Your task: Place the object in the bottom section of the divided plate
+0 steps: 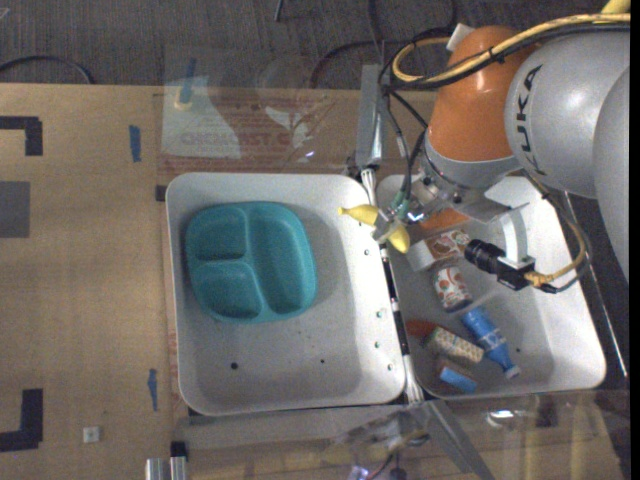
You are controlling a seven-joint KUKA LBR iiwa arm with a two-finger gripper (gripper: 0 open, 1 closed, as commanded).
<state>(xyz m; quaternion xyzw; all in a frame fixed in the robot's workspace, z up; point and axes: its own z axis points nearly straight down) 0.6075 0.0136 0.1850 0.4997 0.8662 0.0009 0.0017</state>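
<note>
Yellow banana (toy, probably) pinched in jaws, over bin rims, teal divided plate left.

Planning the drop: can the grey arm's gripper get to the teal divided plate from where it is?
Probably yes. The gripper hangs at the bins' shared rim, and the teal divided plate lies uncovered in the left white bin.

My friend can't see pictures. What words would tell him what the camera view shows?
A grey and orange robot arm's gripper hangs over the divide between two white bins, with a yellow banana at its tip. A teal divided plate lies in the left bin. The right bin holds a can, a blue bottle and other small items.
</note>
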